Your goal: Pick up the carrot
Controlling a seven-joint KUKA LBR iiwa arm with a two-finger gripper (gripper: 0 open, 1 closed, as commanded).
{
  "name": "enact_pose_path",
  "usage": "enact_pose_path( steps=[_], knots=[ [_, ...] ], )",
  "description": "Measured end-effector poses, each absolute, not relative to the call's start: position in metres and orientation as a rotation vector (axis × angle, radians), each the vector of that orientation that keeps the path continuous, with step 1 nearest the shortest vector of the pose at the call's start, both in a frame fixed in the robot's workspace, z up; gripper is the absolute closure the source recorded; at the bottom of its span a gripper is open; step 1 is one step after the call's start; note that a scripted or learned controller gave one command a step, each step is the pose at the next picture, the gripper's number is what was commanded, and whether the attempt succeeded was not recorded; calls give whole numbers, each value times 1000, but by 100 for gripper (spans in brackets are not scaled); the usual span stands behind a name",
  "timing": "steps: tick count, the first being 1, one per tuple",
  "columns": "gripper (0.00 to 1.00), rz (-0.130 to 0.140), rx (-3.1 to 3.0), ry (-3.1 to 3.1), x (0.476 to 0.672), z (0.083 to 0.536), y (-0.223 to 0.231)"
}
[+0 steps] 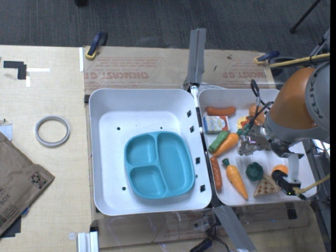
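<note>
Hidden: the far-right part of the right bin (220,198), covered by the arm (294,106); items beneath it cannot be made out.
End effector (247,145): low over the right bin's middle; whether it is apart or together cannot be told.
Carrots: two; one (237,180) near the bin's front edge, clear of the end effector; one (227,143) beside a green vegetable (217,142), just left of the end effector.
Sausages: two (221,111) (216,173).
Bins: two; the left bin (100,140) holds one teal divided plate (157,164).
Counter (37,93): one tape ring (52,130), left side.
</note>
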State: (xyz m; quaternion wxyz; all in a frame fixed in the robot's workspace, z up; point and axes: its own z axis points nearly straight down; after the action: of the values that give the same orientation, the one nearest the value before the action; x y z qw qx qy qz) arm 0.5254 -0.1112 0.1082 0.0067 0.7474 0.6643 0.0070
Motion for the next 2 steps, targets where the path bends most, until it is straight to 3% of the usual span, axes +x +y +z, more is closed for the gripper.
enact_pose_path(
  steps=[1, 2],
  knots=[
    [0, 22, 2338, 2079, 525, 108, -111],
    [0, -3, 2155, 2289, 508, 91, -95]
  ],
)
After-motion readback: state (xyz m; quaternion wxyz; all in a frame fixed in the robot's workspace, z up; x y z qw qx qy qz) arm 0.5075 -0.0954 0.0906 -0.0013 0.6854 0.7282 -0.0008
